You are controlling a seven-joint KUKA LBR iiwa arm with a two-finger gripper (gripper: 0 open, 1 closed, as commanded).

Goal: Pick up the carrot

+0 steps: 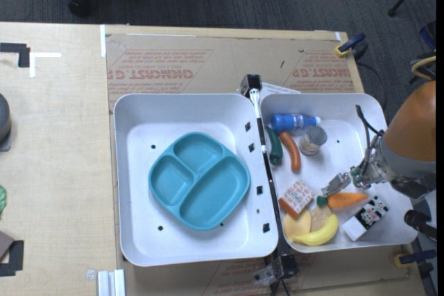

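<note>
The carrot (347, 200) is orange with a green stub at its left end. It lies flat in the right bin (368, 111), near the front. My gripper (341, 182) hangs just above and behind the carrot, close to its green end. The grey arm with its orange band (415, 127) comes in over the bin's right wall. Nothing can be seen held in the gripper.
Around the carrot lie a checkered block (297, 196), a banana (316, 232), a bread slice (320, 218) and a black-and-white block (368, 217). Farther back are a blue bottle (295, 123), a small can (313, 140), a sausage (293, 152) and a green vegetable (275, 148). A blue divided plate (200, 180) sits in the left bin (139, 114).
</note>
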